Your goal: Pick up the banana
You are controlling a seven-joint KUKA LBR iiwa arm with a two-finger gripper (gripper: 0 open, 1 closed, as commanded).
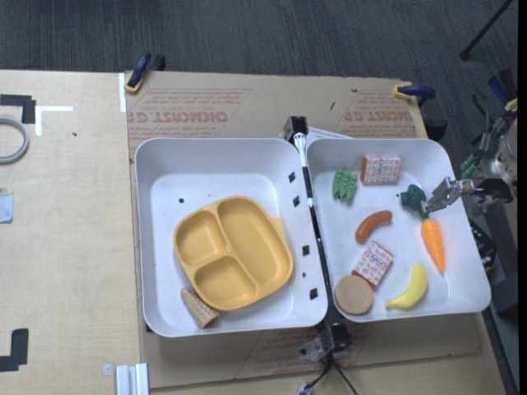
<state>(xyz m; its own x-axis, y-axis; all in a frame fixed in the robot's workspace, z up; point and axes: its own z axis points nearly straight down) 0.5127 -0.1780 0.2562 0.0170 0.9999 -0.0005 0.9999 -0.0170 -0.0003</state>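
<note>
Near the front right corner of the right bin (pixel 387 315) lies the banana (pixel 409 288), curved, yellow, free of any grip. A round brown cookie (pixel 355 295) sits just to its left, a red-and-white packet (pixel 373 263) beside that, and the carrot (pixel 433 243) lies just above the banana, its green top (pixel 412 197) pointing toward the gripper (pixel 442 196). That crowding is the risk: a descent slightly off could close on the carrot instead, or nudge the banana against the bin wall, where a finger may not fit beside it. The gripper hovers at the bin's right edge, well apart from the banana. It holds nothing that I can see; whether its fingers are parted or together is too small to tell.
</note>
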